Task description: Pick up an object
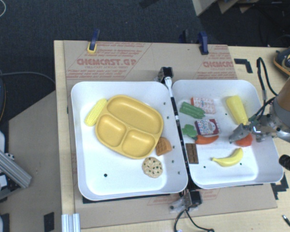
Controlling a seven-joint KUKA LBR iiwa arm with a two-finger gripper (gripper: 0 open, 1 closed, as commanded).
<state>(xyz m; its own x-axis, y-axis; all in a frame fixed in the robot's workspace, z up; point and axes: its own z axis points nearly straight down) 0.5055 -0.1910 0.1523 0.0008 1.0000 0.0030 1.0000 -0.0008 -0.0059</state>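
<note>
My gripper (242,133) sits low in the right bin (221,177), directly over a red-orange object (243,140); finger state cannot be determined. The banana (228,159) lies just below-left.

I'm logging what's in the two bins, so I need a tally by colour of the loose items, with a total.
Yellow: 4 - corn cob, divided plate, yellow block, banana
Green: 2 -
Brown or tan: 3 - cookie, pastry, chocolate bar
Red or orange: 2 -
Printed packets: 2 -
Total: 13
</note>
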